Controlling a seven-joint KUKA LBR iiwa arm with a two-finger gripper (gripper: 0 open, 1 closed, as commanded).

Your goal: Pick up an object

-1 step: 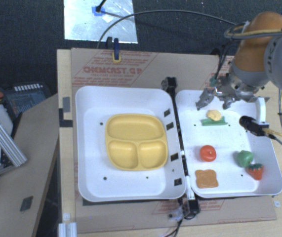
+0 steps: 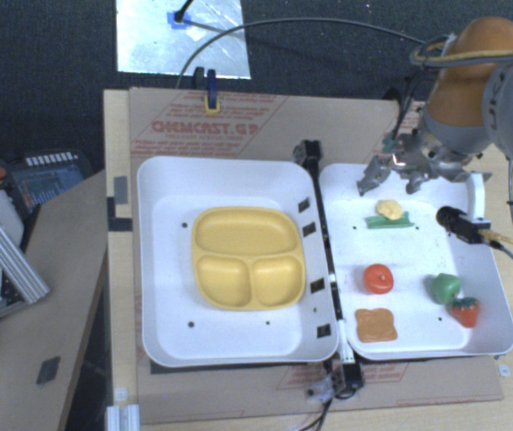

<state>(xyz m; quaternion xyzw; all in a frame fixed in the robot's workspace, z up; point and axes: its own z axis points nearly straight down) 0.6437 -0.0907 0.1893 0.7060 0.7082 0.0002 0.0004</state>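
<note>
Fingers (image 2: 367, 180) of the gripper (image 2: 391, 180) stood spread, holding nothing, hovering just above the far end of the right bin (image 2: 490, 330). Nearest below them lay the yellow-and-green toy (image 2: 388, 214), near that bin's far wall. Judged step: approach; the next move called for descent over this toy and closure. Nearer than the toy within that bin lay a tomato (image 2: 378, 278), toast (image 2: 375, 325), a green piece (image 2: 445, 286) and a strawberry (image 2: 464, 312). Nothing obstructed the descent. Left of that bin, a yellow tray (image 2: 245, 257) occupied the left bin (image 2: 162, 268).
</note>
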